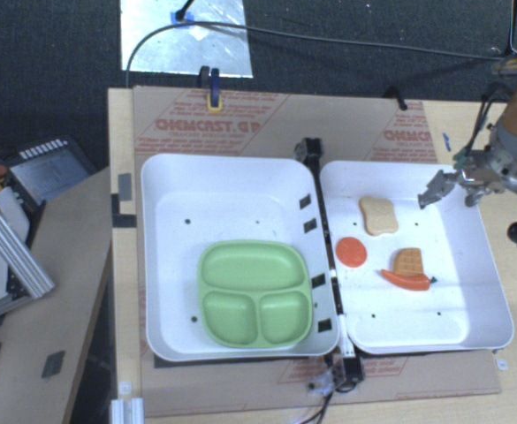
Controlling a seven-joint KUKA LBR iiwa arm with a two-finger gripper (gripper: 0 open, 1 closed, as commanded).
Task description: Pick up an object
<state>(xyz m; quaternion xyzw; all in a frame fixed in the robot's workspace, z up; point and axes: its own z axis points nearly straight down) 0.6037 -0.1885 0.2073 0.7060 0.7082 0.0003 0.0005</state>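
Note:
The right bin (479, 325) holds a pale slice of toy bread (379, 215), a round orange-red disc (353, 252), a small brown waffle (407, 261) and a red-orange pepper (406, 280) lying just in front of the waffle. My gripper (452, 192) hangs over the bin's far right part, up and to the right of the bread. It is open, its two fingers spread apart with nothing between them.
The left bin (170, 184) holds a green divided plate (254, 291) at its front. A black divider with clips (322, 237) runs between the bins. Cables cross the dark floor at the back. A grey device (50, 171) sits on the side table at the left.

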